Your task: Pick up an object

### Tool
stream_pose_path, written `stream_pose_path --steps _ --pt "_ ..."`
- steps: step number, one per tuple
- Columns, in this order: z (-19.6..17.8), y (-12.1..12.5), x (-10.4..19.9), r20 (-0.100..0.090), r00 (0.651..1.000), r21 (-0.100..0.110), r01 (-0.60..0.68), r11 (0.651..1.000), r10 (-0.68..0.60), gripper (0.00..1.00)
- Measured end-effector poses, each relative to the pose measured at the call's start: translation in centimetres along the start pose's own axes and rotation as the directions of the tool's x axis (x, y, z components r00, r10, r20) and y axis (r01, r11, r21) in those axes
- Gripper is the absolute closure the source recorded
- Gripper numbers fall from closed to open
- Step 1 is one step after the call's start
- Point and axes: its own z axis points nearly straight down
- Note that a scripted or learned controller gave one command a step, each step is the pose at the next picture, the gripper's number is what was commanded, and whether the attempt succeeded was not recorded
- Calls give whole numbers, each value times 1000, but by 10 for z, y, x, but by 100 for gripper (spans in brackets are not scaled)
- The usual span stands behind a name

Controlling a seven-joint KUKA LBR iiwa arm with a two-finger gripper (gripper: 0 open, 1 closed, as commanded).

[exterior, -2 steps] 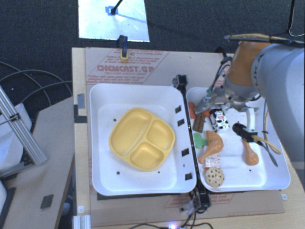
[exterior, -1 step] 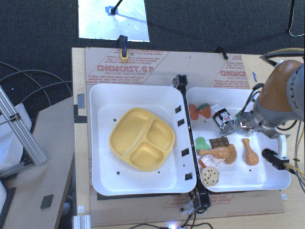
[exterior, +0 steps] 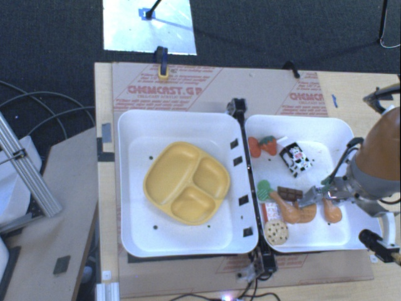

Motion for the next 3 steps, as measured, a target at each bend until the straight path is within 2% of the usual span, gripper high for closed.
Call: stream_pose_path --steps 1,3 --pt "-9 5 0 2 1000 -8 4 1000 -4 100" --pt "-105 5 81 1 1000 -8 9 1000 -9 100"
